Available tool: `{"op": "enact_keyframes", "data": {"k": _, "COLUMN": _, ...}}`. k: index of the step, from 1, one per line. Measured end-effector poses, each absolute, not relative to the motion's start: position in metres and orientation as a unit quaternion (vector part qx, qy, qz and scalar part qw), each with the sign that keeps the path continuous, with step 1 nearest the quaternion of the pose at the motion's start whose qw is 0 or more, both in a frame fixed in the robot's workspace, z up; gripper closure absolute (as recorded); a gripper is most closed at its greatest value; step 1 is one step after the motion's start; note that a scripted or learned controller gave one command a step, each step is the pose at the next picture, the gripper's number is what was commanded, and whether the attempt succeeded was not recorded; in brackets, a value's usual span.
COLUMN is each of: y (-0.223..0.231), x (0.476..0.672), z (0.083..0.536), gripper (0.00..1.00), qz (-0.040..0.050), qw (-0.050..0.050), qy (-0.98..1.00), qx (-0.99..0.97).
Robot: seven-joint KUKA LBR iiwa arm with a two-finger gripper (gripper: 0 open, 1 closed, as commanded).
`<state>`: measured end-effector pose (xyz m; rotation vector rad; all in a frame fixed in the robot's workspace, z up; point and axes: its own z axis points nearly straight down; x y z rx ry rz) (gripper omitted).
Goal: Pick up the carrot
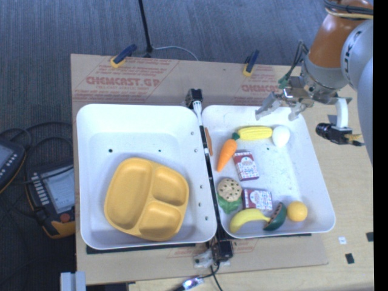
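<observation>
carrot [225, 154] lies in the right bin [315, 162], left of and below the open end effector [280, 108].

A robotics lab: clamped board [151, 77], cables [18, 135], 2 white bins [91, 126].

Light is bright and even across the frame, coming from overhead. The two white bins [91, 180] are close to overexposed, their floors washed pale with little texture. Shadows are soft and short: a faint one rims the yellow divided plate [147, 197] at lower left. The carpet [60, 17] in the upper left reads darker. Focus is slightly soft throughout, with mild compression grain.
</observation>
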<state>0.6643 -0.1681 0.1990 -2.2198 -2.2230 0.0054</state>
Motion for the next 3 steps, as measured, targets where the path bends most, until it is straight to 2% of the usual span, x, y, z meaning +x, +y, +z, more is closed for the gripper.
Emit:
{"op": "enact_keyframes", "data": {"k": 1, "y": -0.094, "x": 0.654, "z": 0.099, "gripper": 0.0, "qz": 0.0047, "qw": 0.006, "qy": -0.677, "qx": -0.736}}
{"op": "enact_keyframes", "data": {"k": 2, "y": -0.097, "x": 0.656, "z": 0.114, "gripper": 1.0, "qz": 0.0055, "qw": 0.003, "qy": -0.678, "qx": -0.735}}
{"op": "enact_keyframes", "data": {"k": 3, "y": -0.105, "x": 0.622, "z": 0.092, "gripper": 1.0, "qz": -0.0059, "qw": -0.007, "qy": -0.706, "qx": -0.708}}
